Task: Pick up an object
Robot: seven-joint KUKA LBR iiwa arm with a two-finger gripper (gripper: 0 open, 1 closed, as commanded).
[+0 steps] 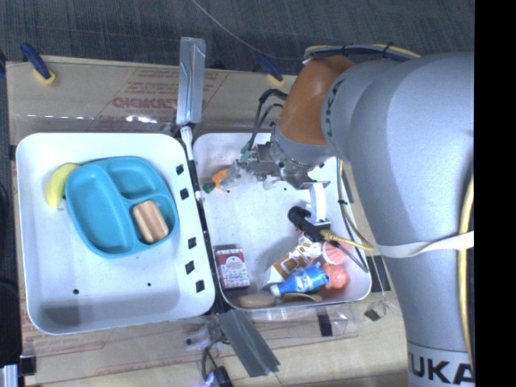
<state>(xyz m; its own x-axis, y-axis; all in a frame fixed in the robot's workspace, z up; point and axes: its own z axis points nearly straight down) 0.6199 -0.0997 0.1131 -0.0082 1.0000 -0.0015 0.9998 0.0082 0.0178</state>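
Note:
My gripper (239,169) hangs low over the back left part of the right bin (242,228), reaching in from the right. Just off its tip lies a small orange carrot with a green end (214,181), close to the bin's left wall. I cannot see whether the carrot is between the fingers. A red box (232,266) lies near the front left of that bin. At the front right sit a blue bottle (303,282), a brown packet (297,259), a red-pink object (338,276) and a flat tan piece (255,300).
The left bin (48,297) holds a blue divided plate (105,208) with a tan bun (150,221) in one compartment. A yellow banana (55,185) lies beside the plate's left edge. A divider (193,216) separates the bins.

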